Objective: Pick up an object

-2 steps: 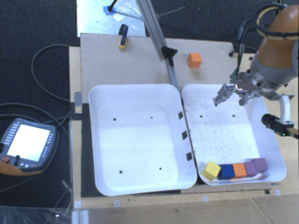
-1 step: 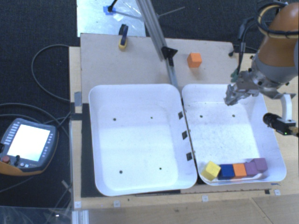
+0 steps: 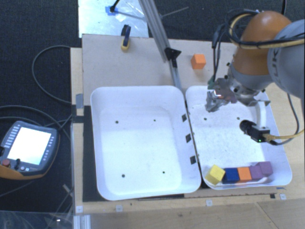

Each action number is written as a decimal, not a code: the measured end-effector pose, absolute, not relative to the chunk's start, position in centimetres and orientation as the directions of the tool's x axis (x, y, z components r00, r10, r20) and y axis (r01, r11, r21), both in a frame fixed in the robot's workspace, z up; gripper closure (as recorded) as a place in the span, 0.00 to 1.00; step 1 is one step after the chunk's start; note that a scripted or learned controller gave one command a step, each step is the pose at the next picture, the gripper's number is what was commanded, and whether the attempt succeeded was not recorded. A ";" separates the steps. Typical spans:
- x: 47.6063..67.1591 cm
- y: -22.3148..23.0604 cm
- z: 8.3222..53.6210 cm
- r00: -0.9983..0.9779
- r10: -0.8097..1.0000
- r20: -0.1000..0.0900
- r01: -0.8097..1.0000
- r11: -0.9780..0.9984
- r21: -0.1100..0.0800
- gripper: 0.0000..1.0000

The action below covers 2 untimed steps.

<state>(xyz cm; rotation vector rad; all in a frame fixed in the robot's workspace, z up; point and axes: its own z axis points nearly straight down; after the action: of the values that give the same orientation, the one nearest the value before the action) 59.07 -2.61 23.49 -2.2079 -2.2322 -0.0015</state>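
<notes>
Along the near edge of the right bin (image 3: 281,162) lies a row of small blocks: a yellow block (image 3: 215,174), a blue block (image 3: 231,175), an orange block (image 3: 244,173) and two purple blocks (image 3: 262,170). My gripper (image 3: 214,102) hangs over the far part of the right bin, well above and behind the row. Nothing shows between its fingers. Another orange cube (image 3: 198,61) sits on the bench behind the bins.
The left bin (image 3: 102,128) stands beside the right one. A slanted metal pole (image 3: 157,25) crosses the bench behind them, with a yellow-and-blue clamp (image 3: 126,37) near the far edge. A teach pendant (image 3: 26,149) lies on the floor at left.
</notes>
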 end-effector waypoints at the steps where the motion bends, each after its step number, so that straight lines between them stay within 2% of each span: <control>1: 59.1 -3.0 23.7 -0.006 1.000 0.000 1.000 0.006 0.001 0.00; 2: 53.6 -1.7 18.8 0.000 1.000 0.002 1.000 0.000 -0.007 0.00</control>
<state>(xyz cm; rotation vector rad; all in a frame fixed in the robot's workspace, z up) 53.65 -1.73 18.75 -2.2168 -2.2179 0.0057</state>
